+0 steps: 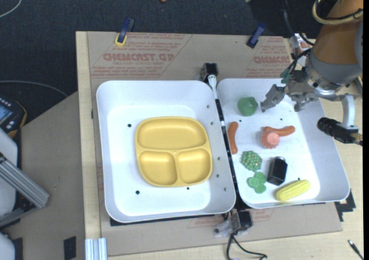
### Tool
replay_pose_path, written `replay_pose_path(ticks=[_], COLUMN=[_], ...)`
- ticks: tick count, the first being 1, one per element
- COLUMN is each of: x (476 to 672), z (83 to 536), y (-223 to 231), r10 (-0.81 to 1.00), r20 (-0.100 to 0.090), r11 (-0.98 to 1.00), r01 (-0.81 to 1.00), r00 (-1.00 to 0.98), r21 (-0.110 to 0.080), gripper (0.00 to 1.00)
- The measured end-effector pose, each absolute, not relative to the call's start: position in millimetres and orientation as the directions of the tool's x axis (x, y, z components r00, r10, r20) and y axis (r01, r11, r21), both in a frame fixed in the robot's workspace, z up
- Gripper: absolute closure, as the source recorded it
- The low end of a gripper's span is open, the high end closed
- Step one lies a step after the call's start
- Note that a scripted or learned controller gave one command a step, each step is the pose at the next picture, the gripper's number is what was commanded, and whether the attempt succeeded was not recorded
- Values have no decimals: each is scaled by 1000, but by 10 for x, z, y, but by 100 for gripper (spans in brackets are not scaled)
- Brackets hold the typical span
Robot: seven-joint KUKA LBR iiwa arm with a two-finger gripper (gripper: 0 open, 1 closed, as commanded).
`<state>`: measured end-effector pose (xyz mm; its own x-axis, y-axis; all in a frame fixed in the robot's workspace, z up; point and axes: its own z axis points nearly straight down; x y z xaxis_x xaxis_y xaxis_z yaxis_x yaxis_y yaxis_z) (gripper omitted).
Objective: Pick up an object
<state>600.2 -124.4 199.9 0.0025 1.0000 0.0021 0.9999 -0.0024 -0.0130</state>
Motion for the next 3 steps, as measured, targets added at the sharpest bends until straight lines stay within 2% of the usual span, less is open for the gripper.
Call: replay_pose_path(ticks=[1,2,3], x=[6031,5966,6037], z=[2069,1569,1097], y=[-1244,-1321,-1315], r10=[1000,1000,1000], r20=[0,1,2], r11=[0,-1,0], r01=[1000,1000,1000], r00=[0,1,0], r21=[0,-7,-7], gripper=[0,0,0])
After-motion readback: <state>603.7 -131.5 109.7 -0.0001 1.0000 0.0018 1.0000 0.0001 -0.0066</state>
